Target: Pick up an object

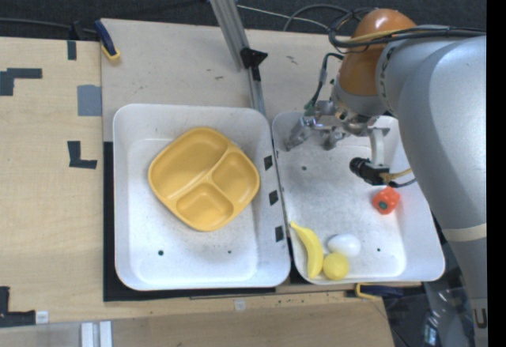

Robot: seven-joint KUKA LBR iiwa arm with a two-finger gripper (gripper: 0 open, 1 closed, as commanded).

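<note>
The pale wooden counter (47,203) carries two shallow white plastic bins side by side. The large grey arm (443,116), with its orange band (371,45), reaches over the right-hand white bin (332,179), taken here as the landmark. Just beside that bin on its left edge, touching it, sits the left-hand white bin (134,258), and in its middle lies a yellow three-compartment plastic tray (204,178), turned at an angle. The metal end effector (315,132) hangs over the landmark bin's upper left corner; its two fingers point down and stand slightly apart, with nothing seen between them. In the landmark bin's lower left corner lies a yellow plastic banana (308,249), with a white egg-shaped object (343,243) just beside it and a small yellow lemon-like ball (335,266) touching both. Near the bin's right wall rests a small orange-red tomato-like toy (385,201).
</note>
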